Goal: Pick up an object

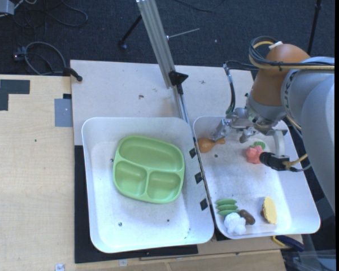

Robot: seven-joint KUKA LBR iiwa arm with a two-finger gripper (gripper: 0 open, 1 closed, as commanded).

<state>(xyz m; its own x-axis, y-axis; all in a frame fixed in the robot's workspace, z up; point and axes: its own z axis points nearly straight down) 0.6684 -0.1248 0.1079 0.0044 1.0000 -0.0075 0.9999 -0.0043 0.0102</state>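
My gripper [235, 134] hangs low over the far end of the right bin [305, 208], open, with bare bin floor between its fingers. An orange toy [205, 145] lies just left of the left finger [220, 131], close to the bin's left wall. A pink and red toy with a green top [254, 152] rests just below the right finger. Near the front of the bin are a green pea pod [226, 205], a white lump [234, 223], a small brown piece [247, 216] and a yellow piece [269, 210].
The left bin [96, 208] holds a green divided plate [148, 169]. A slanted metal bar [161, 41] runs down to the divider between the bins. The arm's grey body [316, 112] covers the right bin's far right corner.
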